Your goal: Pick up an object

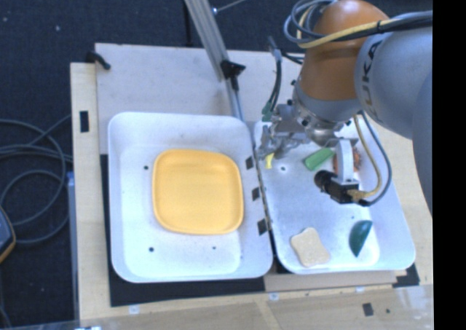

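So the gripper (280,145) is sitting low at the upper left corner of the right bin (397,248), right by the divider between the two bins, just right of centre frame. Honestly can't tell its state, since the wrist and cabling block most of it, and I don't see anything in it. There's a small yellow bit (268,162) just below-left of it, could be part of the tool or an object, hard to say. Nearest clear candidate is the green piece (319,159), just to the gripper's right, long axis running up-right to down-left. Further out toward lower right: the tan bread-like slice (311,247) near the bin's bottom edge and a dark green leaf-shaped thing (360,237) beside it, both well apart from the gripper. The left bin (131,248) holds a yellow plate (197,191), off to the lower left.
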### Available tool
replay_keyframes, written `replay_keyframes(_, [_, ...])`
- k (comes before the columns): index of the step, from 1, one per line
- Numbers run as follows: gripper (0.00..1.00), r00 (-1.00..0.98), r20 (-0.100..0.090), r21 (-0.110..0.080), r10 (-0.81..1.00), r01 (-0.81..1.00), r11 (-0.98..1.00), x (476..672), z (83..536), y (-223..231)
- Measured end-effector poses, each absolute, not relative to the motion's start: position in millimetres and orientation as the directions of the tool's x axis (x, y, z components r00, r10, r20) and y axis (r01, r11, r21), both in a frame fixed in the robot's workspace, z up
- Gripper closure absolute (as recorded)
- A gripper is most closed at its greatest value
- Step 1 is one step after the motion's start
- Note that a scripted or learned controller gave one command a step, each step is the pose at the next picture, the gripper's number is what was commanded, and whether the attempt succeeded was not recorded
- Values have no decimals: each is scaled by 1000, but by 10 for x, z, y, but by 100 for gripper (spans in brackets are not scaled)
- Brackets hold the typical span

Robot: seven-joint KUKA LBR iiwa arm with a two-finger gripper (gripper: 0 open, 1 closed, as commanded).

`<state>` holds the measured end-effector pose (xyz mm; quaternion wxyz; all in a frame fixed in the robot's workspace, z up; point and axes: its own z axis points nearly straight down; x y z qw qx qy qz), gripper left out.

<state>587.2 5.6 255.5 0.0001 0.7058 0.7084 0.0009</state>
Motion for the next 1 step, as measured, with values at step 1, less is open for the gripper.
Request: replay_keyframes(1, [100,-4,1,0,1000,1000,4,5630,2424,596])
